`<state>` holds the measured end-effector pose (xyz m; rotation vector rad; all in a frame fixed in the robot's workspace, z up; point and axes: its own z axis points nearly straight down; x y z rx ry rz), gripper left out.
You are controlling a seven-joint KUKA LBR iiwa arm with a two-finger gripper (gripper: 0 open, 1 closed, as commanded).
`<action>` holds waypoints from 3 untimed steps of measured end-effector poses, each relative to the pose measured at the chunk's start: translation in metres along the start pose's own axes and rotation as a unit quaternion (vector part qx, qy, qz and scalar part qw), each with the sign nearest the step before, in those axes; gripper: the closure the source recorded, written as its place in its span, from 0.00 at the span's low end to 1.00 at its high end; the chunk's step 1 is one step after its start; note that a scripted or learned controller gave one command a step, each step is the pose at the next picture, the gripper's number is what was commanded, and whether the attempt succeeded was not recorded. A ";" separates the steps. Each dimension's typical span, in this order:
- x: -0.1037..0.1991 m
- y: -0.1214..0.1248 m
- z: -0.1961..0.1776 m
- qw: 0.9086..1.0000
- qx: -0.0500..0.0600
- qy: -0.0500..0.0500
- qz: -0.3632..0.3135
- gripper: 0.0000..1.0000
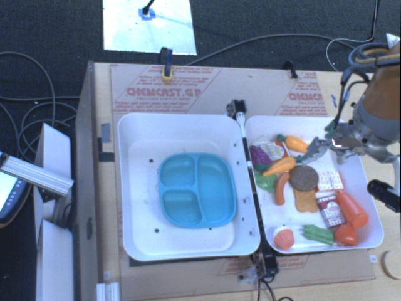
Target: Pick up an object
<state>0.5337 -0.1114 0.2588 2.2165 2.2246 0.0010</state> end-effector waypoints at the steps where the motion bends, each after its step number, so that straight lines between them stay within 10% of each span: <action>1: 0.020 0.034 0.159 1.000 0.000 0.000 0.000 0.00; 3: 0.018 0.036 0.170 1.000 -0.005 -0.001 0.000 0.00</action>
